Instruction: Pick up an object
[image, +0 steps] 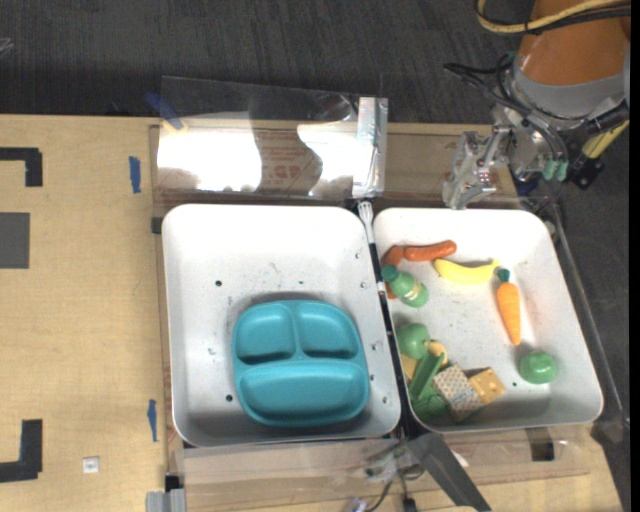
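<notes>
Above the right bin (570, 300) rim at 12 o'clock, the gripper (470, 190) hangs released, grasping nothing; a toy carrot (510, 310) lies at the bin's 3 o'clock.

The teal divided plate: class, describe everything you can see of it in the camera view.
The teal divided plate is a rounded rectangle that looks like smooth matte plastic. Raised ridges split it into three compartments: two small ones at the far side and one wide one at the near side. It lies flat and face up on the floor of the left white bin, toward the near edge. Nothing lies in it or touches it.
</notes>
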